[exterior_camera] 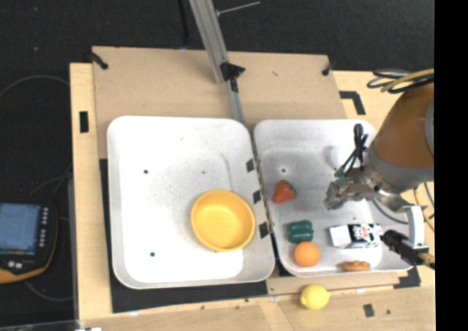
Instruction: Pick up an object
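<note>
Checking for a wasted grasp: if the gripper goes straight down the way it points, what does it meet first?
Most likely bare floor of the right bin. The gripper hangs between the red object and the white box, over neither, though depth is uncertain.

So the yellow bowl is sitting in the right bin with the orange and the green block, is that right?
Not quite. The camera view shows the yellow bowl in the left bin. The orange and the green block are in the right bin, as you said.
</note>
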Controlling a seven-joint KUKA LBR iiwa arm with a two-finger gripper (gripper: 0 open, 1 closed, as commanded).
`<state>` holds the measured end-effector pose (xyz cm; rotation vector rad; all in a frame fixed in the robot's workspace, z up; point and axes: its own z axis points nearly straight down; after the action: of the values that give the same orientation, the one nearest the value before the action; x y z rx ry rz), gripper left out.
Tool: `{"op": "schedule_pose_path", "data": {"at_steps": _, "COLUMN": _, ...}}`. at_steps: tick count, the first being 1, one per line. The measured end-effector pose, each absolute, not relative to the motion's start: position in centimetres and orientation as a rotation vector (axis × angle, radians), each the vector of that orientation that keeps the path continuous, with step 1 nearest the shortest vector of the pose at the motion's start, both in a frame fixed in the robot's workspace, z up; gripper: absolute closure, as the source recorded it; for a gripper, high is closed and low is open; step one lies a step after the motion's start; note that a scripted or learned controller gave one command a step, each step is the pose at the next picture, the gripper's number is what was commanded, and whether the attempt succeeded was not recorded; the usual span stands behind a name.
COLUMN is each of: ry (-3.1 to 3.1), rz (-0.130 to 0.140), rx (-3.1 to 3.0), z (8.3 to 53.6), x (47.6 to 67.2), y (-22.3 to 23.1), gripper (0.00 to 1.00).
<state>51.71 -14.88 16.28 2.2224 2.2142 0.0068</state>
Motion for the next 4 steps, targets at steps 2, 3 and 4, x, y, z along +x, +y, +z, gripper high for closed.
{"op": "schedule_pose_path", "data": {"at_steps": 2, "ry": 2.221, "rz": 0.006, "rx": 2.212, "z": 25.0, "x": 52.1, "y": -15.2, "gripper": 1.0}}
{"op": "schedule_pose_path", "data": {"at_steps": 3, "ry": 2.222, "rz": 0.006, "rx": 2.212, "z": 29.2, "x": 52.3, "y": -15.3, "gripper": 1.0}}
{"op": "schedule_pose_path", "data": {"at_steps": 4, "ry": 2.228, "rz": 0.003, "rx": 2.212, "z": 29.4, "x": 54.0, "y": -10.2, "gripper": 1.0}}
